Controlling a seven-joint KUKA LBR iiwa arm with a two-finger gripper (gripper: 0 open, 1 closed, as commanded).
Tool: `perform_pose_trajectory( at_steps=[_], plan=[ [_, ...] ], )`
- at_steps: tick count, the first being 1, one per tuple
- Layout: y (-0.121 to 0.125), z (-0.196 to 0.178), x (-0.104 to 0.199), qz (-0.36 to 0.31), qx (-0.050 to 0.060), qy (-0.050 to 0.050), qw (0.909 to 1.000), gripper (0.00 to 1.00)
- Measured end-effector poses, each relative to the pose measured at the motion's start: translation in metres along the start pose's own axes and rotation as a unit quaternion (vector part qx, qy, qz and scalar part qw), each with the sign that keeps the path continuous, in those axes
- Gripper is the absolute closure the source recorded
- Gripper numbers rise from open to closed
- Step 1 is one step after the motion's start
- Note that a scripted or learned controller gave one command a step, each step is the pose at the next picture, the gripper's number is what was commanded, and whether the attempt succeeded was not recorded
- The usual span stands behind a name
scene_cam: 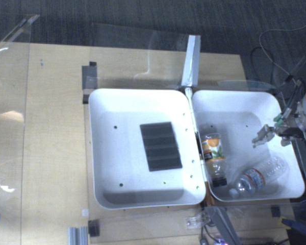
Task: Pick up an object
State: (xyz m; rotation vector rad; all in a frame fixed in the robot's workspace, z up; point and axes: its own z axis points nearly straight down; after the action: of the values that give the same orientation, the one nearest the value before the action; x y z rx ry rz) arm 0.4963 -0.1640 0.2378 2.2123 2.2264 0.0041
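Start at the left bin [99,137]: a flat, ribbed black pad [160,146] lies near its centre. Move to the right bin [239,100] — a small labelled bottle [213,157] lies along its left wall, and a clear plastic bottle [257,176] lies on its side, lower right. The gripper [273,132], at the frame's right edge, hangs above this bin with its fingers spread, holding nothing — apparently positioned for a descent.
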Motion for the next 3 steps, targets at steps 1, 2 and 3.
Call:
perform_pose_trajectory(
  at_steps=[1, 2, 3],
  plan=[
    [0.017, 0.085, 0.075, -0.04, 0.0, 0.0, 0.9992, 0.0],
    [0.042, 0.148, 0.076, 0.018, -0.005, 0.0, 0.9998, 0.0],
    [0.044, 0.137, 0.078, 0.019, -0.007, 0.001, 0.9998, 1.0]
  ],
)
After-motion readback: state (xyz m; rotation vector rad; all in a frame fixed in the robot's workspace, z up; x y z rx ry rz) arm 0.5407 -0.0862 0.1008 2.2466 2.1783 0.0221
